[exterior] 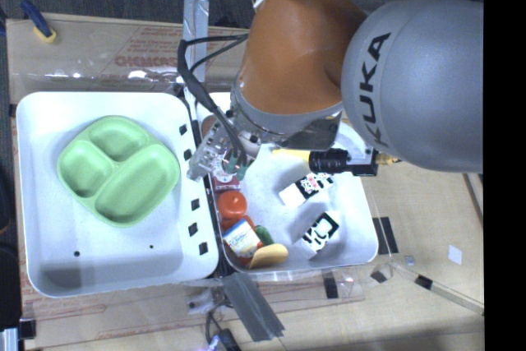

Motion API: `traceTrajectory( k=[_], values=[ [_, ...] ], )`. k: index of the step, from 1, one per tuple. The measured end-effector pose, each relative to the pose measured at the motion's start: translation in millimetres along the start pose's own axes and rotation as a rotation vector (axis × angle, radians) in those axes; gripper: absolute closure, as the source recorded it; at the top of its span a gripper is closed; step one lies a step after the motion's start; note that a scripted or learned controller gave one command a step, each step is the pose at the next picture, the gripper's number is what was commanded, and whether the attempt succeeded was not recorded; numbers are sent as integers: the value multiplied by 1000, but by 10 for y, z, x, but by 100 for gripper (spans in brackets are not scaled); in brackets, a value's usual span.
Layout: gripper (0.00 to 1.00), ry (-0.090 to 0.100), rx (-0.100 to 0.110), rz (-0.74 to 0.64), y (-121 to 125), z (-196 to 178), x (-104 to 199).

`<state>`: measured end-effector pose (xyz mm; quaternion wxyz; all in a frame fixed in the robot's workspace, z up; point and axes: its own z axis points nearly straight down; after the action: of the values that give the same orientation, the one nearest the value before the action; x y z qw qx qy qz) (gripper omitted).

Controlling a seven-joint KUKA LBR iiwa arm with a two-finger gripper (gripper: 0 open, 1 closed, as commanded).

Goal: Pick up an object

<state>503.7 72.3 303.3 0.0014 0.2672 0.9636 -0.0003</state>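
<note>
My gripper (216,157) hangs low over the left edge of the right bin (362,247), close to the wall between the two bins. Just below it lies a red round object (232,204). Further toward the front are a small red bottle with a pale label (241,237), a green piece (264,234) and a yellow piece (270,256). Two white blocks with black print (307,187) (320,230) lie in the middle of that bin. The arm hides the back of the right bin.
The left bin (41,259) holds a pale green divided plate (119,168). The big grey and orange arm (345,70) covers the upper right. A grey bar (196,29) stands behind the bins, and a blue and yellow tool (38,20) lies at the far left.
</note>
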Motion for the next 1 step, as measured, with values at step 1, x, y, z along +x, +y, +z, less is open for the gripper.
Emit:
traceTrajectory(
  k=[1],
  values=[
    [100,7,5,3,416,885,586]
  ],
)
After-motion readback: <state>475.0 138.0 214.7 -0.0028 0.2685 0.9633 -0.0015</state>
